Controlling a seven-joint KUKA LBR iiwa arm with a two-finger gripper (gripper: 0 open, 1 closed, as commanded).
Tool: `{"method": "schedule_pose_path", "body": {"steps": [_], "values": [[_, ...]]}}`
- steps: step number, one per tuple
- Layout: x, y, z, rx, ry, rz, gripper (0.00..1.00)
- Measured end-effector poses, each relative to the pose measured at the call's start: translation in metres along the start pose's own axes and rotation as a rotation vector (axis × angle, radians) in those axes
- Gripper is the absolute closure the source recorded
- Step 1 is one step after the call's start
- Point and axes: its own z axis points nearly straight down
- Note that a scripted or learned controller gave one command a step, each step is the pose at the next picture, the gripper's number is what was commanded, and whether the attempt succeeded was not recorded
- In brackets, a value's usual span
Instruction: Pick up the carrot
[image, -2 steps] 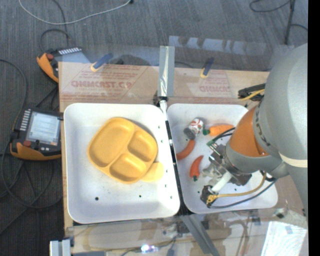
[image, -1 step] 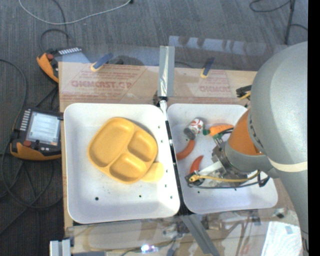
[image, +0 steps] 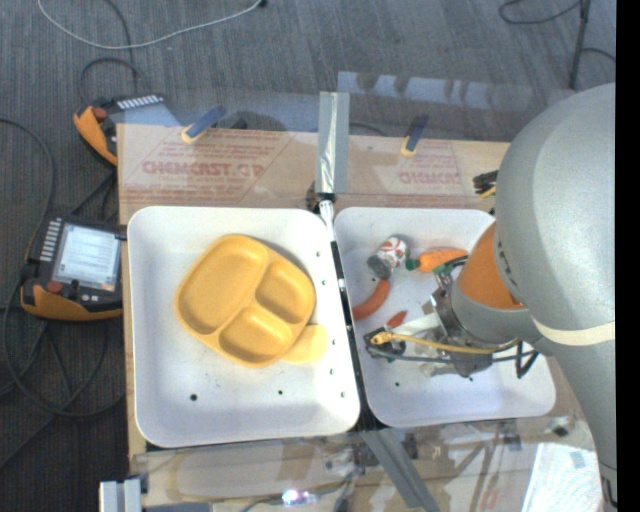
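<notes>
Two white bins side by side on bench. Left bin (image: 150, 400): yellow divided tray (image: 245, 298), tilted, near middle. Right bin (image: 520, 400): carrot (image: 438, 260) near far edge, orange with green tip pointing left, lying flat. Just left of carrot, small red-white-grey toy (image: 388, 254); below it, orange sausage (image: 372, 298). Arm (image: 560, 230) reaches over right bin from right. Gripper (image: 440, 330) low in bin, below carrot, apart from it. Claw opening: cannot tell; nothing seen between fingers.
</notes>
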Motion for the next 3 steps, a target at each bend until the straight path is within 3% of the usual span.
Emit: {"method": "schedule_pose_path", "body": {"steps": [2,3], "values": [[-0.002,-0.001,-0.014,0.002,-0.014,-0.006,1.0],[-0.006,0.003,0.0,0.002,-0.009,0.005,1.0]]}}
